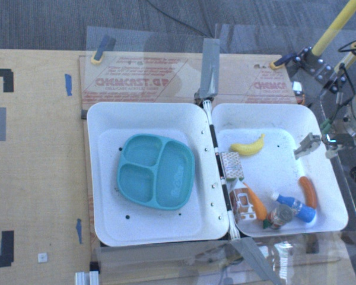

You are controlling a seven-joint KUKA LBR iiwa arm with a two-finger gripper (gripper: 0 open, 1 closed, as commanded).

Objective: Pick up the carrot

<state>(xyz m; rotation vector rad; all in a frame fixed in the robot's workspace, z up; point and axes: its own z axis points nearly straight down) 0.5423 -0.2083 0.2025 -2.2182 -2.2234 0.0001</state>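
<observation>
In the right bin (283, 120), a smooth tapered carrot (258, 205); tool (308, 143) fingers apart, clear of it.

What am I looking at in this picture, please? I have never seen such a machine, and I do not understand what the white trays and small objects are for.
One camera looks down at a slant on a bench. Two shallow bins sit side by side: the left bin holds a teal divided plate; the right bin holds a toy banana, a carrot, a sausage, a bottle and small cartons. The robot's gripper reaches in from the right, above the right bin, holding nothing. It should pick up the carrot.
</observation>
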